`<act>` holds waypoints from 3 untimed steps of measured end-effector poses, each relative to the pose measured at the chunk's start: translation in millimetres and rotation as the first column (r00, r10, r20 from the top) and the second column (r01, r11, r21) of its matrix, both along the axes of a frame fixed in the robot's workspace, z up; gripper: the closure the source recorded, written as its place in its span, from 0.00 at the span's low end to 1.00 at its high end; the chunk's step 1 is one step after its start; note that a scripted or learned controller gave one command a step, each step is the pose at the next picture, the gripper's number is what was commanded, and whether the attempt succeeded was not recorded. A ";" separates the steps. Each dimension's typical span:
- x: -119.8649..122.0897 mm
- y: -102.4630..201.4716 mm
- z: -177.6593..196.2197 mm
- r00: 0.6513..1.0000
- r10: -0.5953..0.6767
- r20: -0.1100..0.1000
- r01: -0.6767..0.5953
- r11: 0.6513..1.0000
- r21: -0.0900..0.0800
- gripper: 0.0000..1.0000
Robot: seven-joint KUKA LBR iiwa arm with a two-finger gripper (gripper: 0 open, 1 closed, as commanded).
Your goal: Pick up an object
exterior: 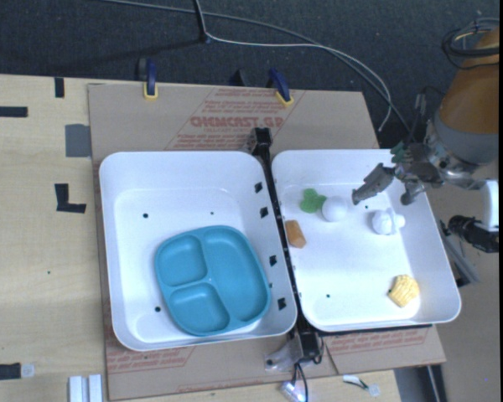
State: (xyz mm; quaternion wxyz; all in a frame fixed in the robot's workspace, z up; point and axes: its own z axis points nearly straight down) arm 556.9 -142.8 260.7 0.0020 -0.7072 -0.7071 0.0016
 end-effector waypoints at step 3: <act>0.2 -2.0 -105.3 1.000 0.001 -0.001 -0.001 1.000 0.000 0.00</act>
